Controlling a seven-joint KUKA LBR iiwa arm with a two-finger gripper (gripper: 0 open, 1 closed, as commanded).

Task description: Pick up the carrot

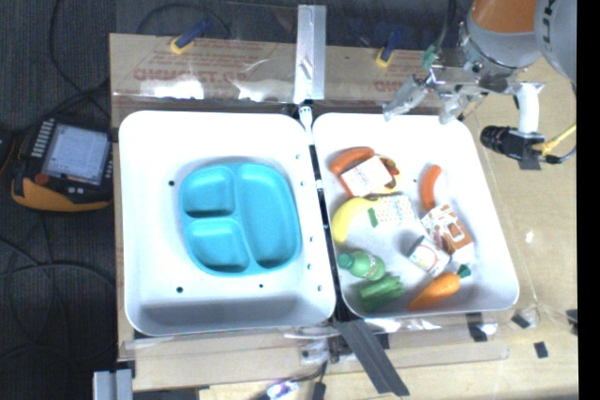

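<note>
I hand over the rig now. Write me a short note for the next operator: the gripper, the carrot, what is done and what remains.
Gripper: open, holding nothing, above the far rim of the right bin.
Carrot: lying in the right bin at its near right corner, beside a green vegetable and small cartons.
Left bin: holds a blue divided tray.
Done: nothing yet; the carrot is not grasped.
Left: bring the gripper over the carrot, lower it, close and lift. The neighbouring items lie close, so the grasp may catch them.
</note>
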